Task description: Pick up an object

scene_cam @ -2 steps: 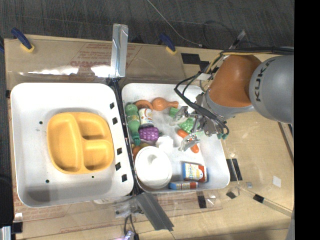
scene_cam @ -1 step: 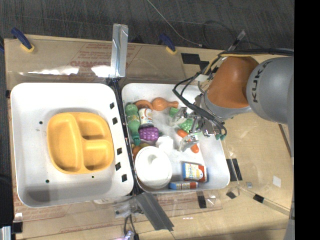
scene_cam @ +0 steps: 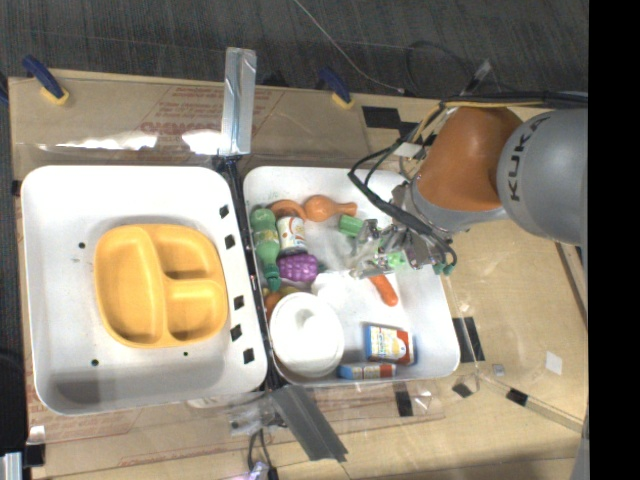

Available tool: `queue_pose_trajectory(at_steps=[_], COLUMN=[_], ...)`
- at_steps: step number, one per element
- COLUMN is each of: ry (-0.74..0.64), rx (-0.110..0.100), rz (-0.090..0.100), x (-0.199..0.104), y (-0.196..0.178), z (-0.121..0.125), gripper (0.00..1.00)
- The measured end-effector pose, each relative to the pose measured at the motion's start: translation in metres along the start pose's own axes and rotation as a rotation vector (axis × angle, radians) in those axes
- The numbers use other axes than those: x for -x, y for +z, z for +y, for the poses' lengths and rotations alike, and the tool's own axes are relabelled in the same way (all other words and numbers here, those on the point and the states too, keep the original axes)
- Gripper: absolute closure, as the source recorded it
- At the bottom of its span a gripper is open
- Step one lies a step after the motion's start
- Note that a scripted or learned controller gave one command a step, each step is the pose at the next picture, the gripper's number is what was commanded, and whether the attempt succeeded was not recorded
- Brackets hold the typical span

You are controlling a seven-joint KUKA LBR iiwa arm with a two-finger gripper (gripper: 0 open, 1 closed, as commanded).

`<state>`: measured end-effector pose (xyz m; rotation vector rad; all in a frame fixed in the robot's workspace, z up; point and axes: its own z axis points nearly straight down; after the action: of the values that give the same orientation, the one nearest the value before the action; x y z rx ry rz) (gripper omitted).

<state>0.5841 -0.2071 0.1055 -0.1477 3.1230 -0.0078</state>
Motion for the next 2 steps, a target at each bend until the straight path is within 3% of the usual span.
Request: queue_pose_trajectory(at_steps=[1,2], ry=[-0.001,-0.019], rx=[0.000,0.005], rz=[0.001,0.013], x=[0.000,-0.003], y=[0.000,0.011], z=[0.000,-0.001], gripper=[0.00,0.00])
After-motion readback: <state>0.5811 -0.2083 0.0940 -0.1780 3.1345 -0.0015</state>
